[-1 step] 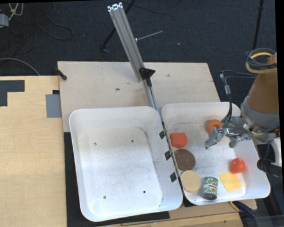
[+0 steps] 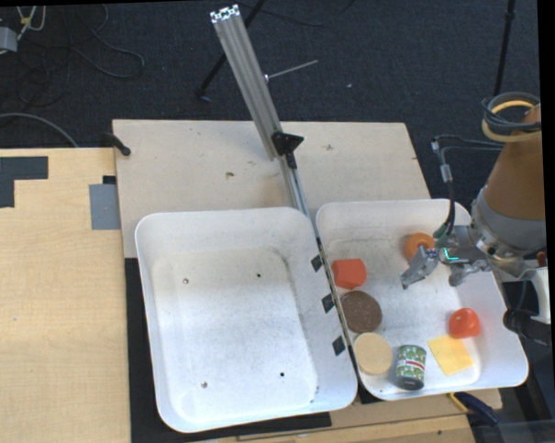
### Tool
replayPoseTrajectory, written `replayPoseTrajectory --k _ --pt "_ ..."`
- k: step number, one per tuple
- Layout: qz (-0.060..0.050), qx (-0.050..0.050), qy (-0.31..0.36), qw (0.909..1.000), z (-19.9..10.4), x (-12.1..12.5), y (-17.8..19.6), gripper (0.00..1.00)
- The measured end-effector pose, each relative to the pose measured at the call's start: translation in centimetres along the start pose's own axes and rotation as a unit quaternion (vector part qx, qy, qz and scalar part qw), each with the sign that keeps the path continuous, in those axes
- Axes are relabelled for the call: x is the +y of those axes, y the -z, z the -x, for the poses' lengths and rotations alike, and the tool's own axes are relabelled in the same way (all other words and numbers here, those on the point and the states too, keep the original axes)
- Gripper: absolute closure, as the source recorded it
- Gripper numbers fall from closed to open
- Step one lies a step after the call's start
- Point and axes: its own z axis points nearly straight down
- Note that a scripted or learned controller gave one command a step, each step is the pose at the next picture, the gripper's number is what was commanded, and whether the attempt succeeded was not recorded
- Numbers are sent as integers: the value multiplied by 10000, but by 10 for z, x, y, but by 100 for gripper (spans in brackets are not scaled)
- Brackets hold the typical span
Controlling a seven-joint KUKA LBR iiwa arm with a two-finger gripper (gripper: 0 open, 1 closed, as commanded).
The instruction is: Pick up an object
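Observation:
The right bin [image 2: 415,215] holds several objects. An orange ball [image 2: 416,246] lies near its back right, a red-orange block [image 2: 350,273] by the divider, and a brown disc [image 2: 361,311] just in front of that. A tan disc [image 2: 373,354], a green can [image 2: 411,366], a yellow block [image 2: 450,354] and a red round piece [image 2: 464,323] sit along the front. My gripper [image 2: 438,273] hangs over the bin's right half, just in front of the orange ball, open with nothing between its fingers.
The left bin [image 2: 168,239] lies beside the right one. A slanted metal rail [image 2: 253,88] runs from the back down to the divider between the bins. The arm's grey and orange body [image 2: 515,187] stands at the right edge.

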Motion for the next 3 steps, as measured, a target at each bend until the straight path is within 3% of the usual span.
replayPoseTrajectory --k 1,2,3 --pt "-22 3 9 10000 1 7 -47 0" --pt "-30 6 6 10000 4 -3 -96 0" --pt "15 11 8 10000 3 -1 -133 0"
